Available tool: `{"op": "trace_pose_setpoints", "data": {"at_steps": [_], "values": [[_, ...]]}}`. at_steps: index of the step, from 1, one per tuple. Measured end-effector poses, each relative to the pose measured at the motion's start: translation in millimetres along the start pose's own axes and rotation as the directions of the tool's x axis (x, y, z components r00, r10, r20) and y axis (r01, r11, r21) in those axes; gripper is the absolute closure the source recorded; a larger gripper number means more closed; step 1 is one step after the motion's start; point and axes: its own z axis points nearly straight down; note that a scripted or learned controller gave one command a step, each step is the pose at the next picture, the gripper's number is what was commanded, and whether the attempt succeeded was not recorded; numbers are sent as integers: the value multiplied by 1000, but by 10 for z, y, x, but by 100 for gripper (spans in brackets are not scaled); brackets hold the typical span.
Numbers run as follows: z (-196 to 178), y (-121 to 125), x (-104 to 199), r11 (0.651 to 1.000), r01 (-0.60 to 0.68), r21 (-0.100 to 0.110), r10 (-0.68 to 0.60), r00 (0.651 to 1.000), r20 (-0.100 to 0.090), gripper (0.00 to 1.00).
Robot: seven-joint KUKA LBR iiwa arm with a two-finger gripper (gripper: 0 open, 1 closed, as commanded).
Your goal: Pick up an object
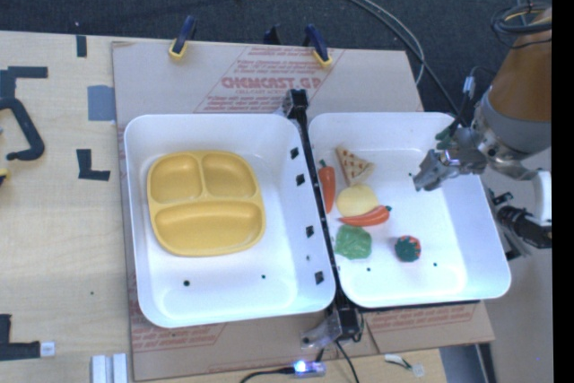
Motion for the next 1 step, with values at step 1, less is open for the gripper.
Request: {"op": "trace_pose_setpoints", "data": {"at_steps": [1], "values": [[-472,9,1,1000,-1,1,1,1000,0,100]]}}
